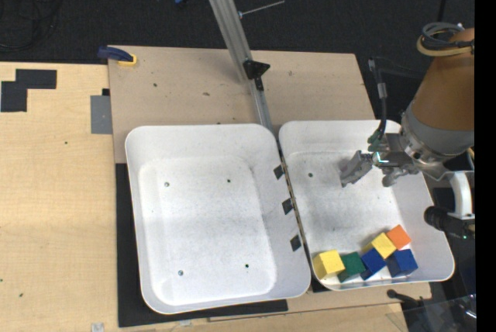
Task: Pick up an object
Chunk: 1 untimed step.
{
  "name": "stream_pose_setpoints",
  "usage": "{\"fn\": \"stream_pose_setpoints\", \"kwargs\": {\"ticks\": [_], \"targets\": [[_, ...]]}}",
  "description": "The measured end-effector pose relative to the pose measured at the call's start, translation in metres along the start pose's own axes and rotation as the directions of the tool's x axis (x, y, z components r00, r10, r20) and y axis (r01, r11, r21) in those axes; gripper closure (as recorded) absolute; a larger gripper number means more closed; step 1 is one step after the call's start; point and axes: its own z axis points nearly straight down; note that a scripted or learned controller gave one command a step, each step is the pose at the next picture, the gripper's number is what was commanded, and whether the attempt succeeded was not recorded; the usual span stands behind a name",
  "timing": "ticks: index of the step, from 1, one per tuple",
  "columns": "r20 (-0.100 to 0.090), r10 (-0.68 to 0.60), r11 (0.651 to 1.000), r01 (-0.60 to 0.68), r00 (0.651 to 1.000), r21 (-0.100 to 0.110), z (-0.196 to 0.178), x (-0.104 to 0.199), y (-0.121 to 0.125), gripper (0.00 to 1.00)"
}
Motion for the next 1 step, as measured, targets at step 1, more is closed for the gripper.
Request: {"fn": "stream_pose_setpoints", "kwargs": {"ticks": [1], "targets": [[0.001,0.004,1.000,-0.004,1.000,-0.005,-0.0019,-0.0015,0.0005,0.00]]}}
